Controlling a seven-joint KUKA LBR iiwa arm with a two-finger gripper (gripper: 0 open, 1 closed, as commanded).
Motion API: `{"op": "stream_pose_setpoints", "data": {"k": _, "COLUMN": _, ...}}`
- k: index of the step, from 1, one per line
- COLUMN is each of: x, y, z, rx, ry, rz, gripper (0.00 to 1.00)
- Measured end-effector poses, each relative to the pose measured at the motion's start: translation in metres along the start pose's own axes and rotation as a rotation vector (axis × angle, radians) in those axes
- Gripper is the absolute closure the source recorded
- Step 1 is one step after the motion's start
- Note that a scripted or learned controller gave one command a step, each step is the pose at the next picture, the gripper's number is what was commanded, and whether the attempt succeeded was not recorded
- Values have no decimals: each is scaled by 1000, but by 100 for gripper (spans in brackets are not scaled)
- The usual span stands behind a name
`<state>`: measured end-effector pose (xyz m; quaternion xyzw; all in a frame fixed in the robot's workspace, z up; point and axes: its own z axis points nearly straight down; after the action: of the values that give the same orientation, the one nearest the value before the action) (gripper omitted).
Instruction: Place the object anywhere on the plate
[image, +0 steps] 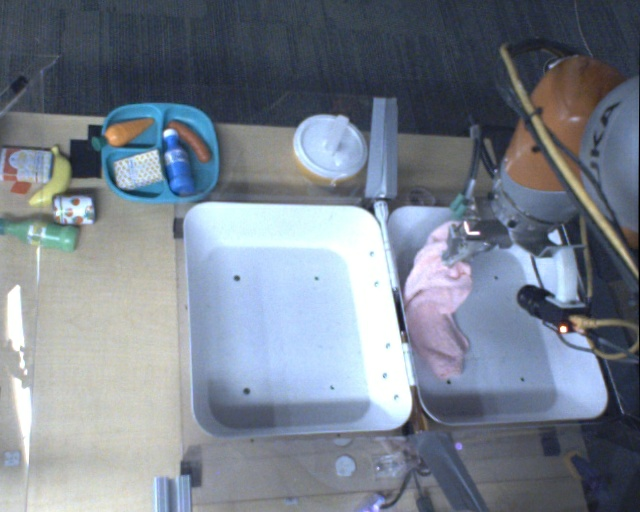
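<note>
A bench seen from above at a slant, with two shallow white bins side by side. The grey robot arm, with its orange band, reaches in from the right of the view over the right bin. Its gripper sits low at the far end of that bin, right at the upper edge of a pink cloth. Whether the gripper is open or closed on the cloth cannot be told from this angle.

The pink cloth lies crumpled inside the right bin, stretched along the wall that borders the left bin. It runs from the gripper down towards the near half of the bin floor.

The plate is blue with divided sections. It stands on the bench beyond the left bin's far left corner, well apart from the cloth. In it lie an orange carrot, a small blue bottle, a sausage and a pale patterned square.

A white lidded cup stands on the bench beyond the left bin, near its far right corner. At the left edge of the view are a banana, a small can, a green bottle lying on its side and a small carton
</note>
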<state>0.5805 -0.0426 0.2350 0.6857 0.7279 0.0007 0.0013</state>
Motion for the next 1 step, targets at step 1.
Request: {"op": "stream_pose_setpoints", "data": {"k": 1, "x": 2, "y": 1, "z": 10, "rx": 1, "ry": 1, "rz": -5, "gripper": 100}}
